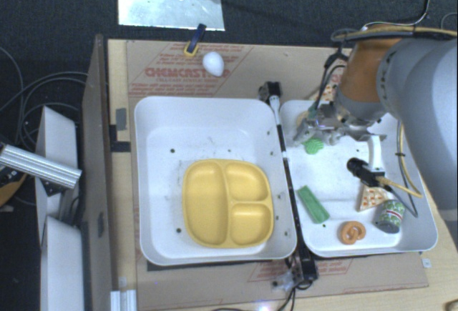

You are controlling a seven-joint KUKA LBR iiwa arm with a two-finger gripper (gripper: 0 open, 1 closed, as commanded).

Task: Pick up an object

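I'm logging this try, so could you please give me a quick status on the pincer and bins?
Pincer low in right bin, over small green object. No grasp visible. Green block, pretzel, pizza slice lie apart. Yellow divided plate in left bin.

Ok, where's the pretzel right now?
The pretzel lies in the right bin, near its front edge, between the green block and the small can.

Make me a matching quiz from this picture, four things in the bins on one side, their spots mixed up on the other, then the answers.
Things:
1. yellow divided plate
2. green block
3. pretzel
4. small green piece

Places:
A. right bin, near its front edge
B. left bin
C. right bin, just under the gripper
D. right bin, beside the divider between the bins

Pairs: 1-B, 2-D, 3-A, 4-C
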